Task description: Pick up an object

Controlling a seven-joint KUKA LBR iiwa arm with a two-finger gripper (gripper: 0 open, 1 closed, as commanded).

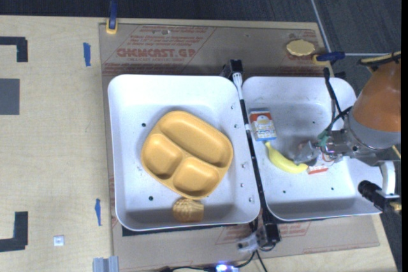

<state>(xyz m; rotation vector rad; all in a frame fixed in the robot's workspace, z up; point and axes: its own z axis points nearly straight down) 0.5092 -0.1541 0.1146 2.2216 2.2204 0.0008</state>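
Camera view shows the table [51,156] carrying two white bins: the left bin [127,137], well to the gripper's left, holds a yellow divided tray [186,153] and a small brown object [188,209]. The gripper [312,151] sits low in the right bin [299,197]; whether it grips anything I cannot tell. A banana [284,161] lies just beside it on its left, with a small carton [262,127] up-left.
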